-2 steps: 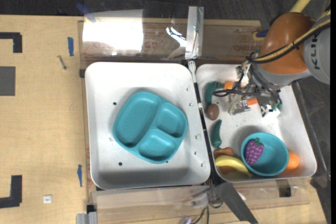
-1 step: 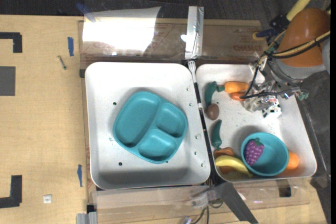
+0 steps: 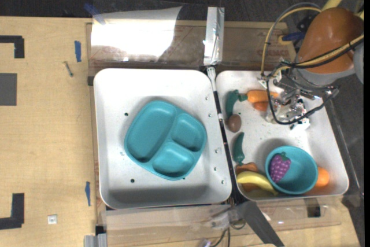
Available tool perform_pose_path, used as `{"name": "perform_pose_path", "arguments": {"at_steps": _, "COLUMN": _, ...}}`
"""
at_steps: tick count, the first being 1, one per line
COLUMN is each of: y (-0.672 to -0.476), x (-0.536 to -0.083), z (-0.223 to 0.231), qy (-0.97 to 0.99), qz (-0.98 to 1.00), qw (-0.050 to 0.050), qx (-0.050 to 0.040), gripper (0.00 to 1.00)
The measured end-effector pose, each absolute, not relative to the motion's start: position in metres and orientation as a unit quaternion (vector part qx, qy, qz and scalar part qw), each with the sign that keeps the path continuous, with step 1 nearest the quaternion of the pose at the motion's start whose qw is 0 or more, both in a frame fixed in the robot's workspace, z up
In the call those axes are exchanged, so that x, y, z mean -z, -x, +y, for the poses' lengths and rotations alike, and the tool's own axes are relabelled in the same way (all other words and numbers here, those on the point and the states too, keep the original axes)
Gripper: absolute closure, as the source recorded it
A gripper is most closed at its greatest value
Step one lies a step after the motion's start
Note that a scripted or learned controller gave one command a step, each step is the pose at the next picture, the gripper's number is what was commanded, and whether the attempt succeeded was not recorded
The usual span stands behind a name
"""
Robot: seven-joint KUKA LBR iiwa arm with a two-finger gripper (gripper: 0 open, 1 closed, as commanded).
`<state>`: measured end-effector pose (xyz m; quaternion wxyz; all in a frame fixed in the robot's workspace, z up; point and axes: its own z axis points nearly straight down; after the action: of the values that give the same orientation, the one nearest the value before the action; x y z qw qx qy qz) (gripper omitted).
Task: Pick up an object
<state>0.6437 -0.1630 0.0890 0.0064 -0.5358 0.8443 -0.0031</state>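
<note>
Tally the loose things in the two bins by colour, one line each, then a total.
Teal: 4, the tray, bowl and two pods
Orange: 3
Brown: 1
Yellow: 1, banana
Purple: 1, grapes
Total: 10

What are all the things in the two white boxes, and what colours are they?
Left bin: one, white, left half of the bench.
Right bin: one, white, beside the left bin.
Divided plate: one, teal, middle of the left bin.
Bowl: one, teal, near end of the right bin.
Grapes: one bunch, purple, inside the bowl.
Banana: one, yellow, near left corner of the right bin.
Green pieces: two, dark green, along the right bin's left wall.
Brown round thing: one, between the green pieces.
Orange piece: one, far part of the right bin.
Arm: one, grey with orange band, from the right.
Pincer: one, over the right bin's far part.
</note>
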Motion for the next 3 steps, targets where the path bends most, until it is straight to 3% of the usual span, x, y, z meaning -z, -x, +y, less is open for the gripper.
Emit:
{"name": "perform_pose_path", "arguments": {"at_steps": 1, "y": -0.558, "x": -0.091, "z": -0.142, "qy": 0.628, "qz": 0.778, "qw": 0.008, "qx": 0.0063, "gripper": 1.00}}
{"name": "perform_pose_path", "arguments": {"at_steps": 2, "y": -0.593, "x": -0.089, "z": -0.178, "qy": 0.760, "qz": 0.650, "qw": 0.004, "qx": 0.0035, "gripper": 1.00}}
{"name": "perform_pose_path", "arguments": {"at_steps": 3, "y": -0.561, "x": -0.088, "z": -0.204, "qy": 0.888, "qz": 0.459, "qw": 0.002, "qx": 0.0024, "gripper": 1.00}}
